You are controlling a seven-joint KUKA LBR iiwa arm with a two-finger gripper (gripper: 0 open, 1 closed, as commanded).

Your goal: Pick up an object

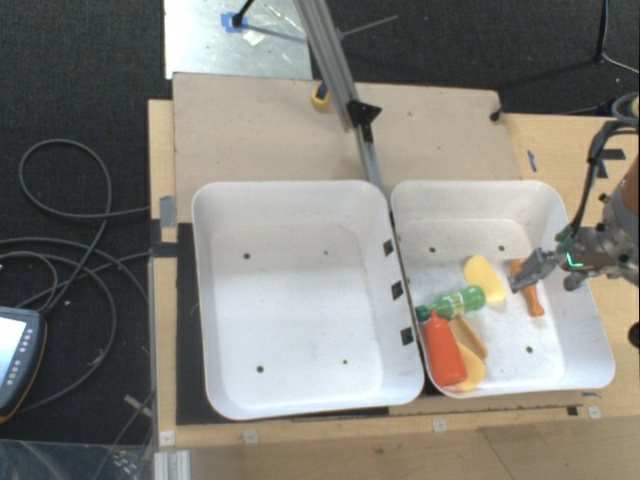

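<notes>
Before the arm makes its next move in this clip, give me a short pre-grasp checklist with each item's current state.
1. Gripper over the right bin: ok, it hangs above the bin's right half.
2. Target close by: ok, the orange stick lies right under the gripper, partly covered by it.
3. Finger state: cannot tell at this size.
4. Anything held between the fingers: cannot tell.
5. Neighbours clear of the target: ok, the yellow piece sits just to its left, apart; the green bottle and the red-orange bottle lie further left.
6. Objects stacked: not ok, the red-orange bottle lies over a tan item near the bin's front wall.
</notes>
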